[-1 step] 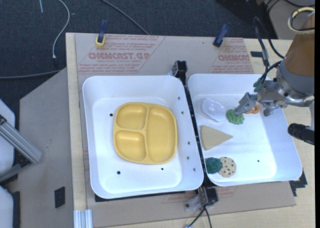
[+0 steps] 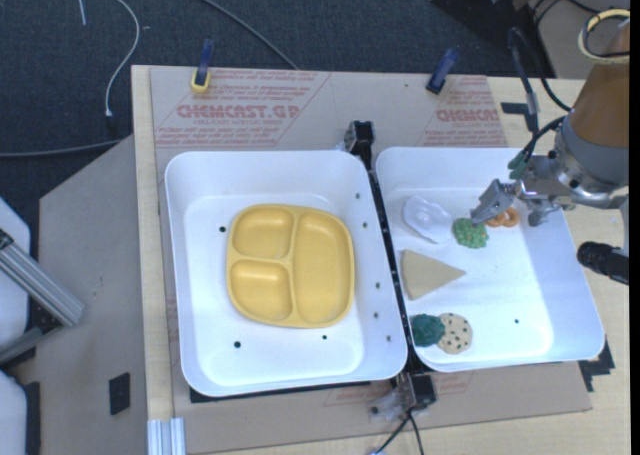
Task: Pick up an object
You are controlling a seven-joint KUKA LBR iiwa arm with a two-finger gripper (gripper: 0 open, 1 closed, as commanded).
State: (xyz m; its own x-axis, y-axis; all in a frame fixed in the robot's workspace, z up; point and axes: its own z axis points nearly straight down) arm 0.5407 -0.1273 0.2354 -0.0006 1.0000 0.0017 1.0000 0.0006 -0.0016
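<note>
While my arm [image 2: 600, 113] reaches in from the right over the right bin [image 2: 560, 328], my tool [image 2: 490, 208] hangs low just above the broccoli [image 2: 469, 234], beside an orange piece [image 2: 504, 218]. I cannot tell how far it is open, or whether it has hold of anything. A clear cup [image 2: 424, 217], a tan wedge [image 2: 428, 274], a teal piece [image 2: 427, 329] and a cookie [image 2: 455, 333] lie in that bin. The left bin [image 2: 190, 243] on the worktop [image 2: 240, 103] holds a yellow tray [image 2: 291, 265].
</note>
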